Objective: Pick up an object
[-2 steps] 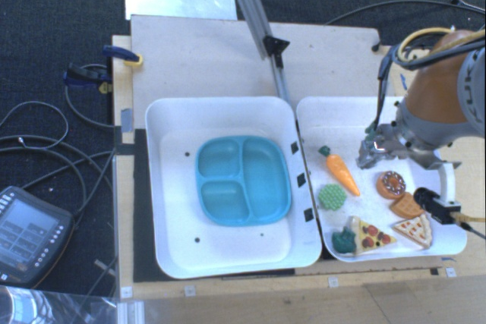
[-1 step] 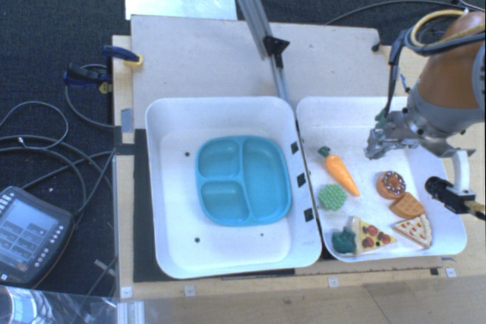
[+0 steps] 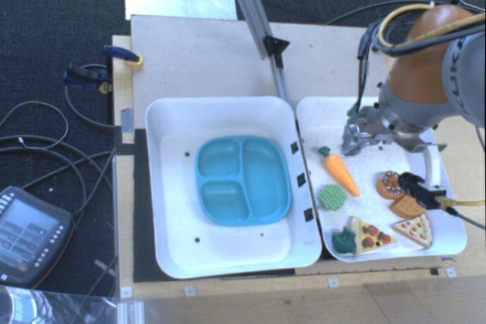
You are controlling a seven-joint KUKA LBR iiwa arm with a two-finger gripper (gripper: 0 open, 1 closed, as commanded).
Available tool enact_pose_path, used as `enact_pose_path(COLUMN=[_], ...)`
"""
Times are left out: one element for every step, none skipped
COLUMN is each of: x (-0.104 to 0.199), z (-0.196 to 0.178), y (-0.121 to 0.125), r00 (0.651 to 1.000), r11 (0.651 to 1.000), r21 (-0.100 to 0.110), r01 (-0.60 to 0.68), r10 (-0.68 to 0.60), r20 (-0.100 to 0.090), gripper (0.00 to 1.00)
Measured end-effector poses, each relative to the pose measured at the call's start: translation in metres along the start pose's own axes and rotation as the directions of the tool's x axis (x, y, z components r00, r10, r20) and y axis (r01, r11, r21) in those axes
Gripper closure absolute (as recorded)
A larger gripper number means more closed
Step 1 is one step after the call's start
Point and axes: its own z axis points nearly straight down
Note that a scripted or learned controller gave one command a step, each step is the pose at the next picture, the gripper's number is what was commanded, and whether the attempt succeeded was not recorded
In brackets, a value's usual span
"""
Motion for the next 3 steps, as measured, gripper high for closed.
enact_pose_path(x=[0.051, 0.103, 0.149], z=[-0.014, -0.013, -0.014], y=[0.024, 0.032, 0.063], r00=[1.000, 1.000, 1.000], r11=[1.000, 1.000, 1.000], r21=[-0.002, 0.000, -0.002], r01=[0.001, 0.001, 0.000], r10=[-0.001, -0.001, 0.000], r20=[0.000, 0.000, 0.000], gripper=[1.00, 1.00, 1.00])
